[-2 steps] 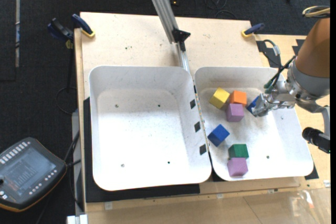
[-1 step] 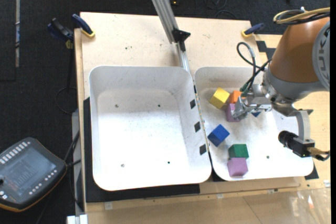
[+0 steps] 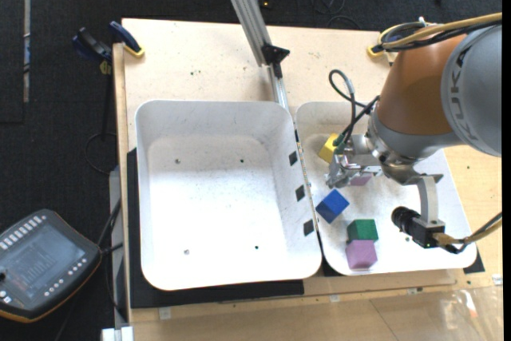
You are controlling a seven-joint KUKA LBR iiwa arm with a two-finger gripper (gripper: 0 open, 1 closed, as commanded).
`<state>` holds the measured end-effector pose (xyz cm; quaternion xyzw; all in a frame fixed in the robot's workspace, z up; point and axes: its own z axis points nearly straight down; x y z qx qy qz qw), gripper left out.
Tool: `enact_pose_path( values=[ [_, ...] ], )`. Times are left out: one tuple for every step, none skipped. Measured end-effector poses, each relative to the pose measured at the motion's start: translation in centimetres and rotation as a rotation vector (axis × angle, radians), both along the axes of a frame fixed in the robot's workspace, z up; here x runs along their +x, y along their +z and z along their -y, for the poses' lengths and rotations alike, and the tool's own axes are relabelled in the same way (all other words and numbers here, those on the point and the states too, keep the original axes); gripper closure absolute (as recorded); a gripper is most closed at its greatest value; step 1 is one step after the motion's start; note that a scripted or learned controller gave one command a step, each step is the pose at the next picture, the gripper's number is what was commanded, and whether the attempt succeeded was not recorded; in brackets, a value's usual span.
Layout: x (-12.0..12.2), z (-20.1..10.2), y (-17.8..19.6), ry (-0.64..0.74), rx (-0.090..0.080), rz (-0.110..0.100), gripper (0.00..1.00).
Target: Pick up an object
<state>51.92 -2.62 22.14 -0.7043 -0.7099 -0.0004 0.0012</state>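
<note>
In the right bin point(image 3: 455, 196) lie a yellow block point(image 3: 328, 148), a blue cube point(image 3: 332, 205), a green cube point(image 3: 362, 230) and a purple cube point(image 3: 361, 254). My gripper point(image 3: 349, 170) hangs low over the bin's middle left, just right of the yellow block and above the blue cube. A small pinkish piece point(image 3: 361, 180) shows right at the gripper's tip, mostly hidden by it. The arm's grey and orange wrist point(image 3: 423, 100) covers the bin's far right part.
The left bin point(image 3: 160, 124) stands beside the right one, their walls meeting near a slanted metal pole point(image 3: 243, 0). A teach pendant point(image 3: 40, 263) lies off the bench at the lower left. Clamps point(image 3: 128, 40) sit at the bench's far corners.
</note>
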Motion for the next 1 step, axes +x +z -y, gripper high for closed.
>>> enact_pose_path(
  values=[
    [-0.09,-5.89,-0.38,0.001,0.0,0.0,1.0]
  ],
)
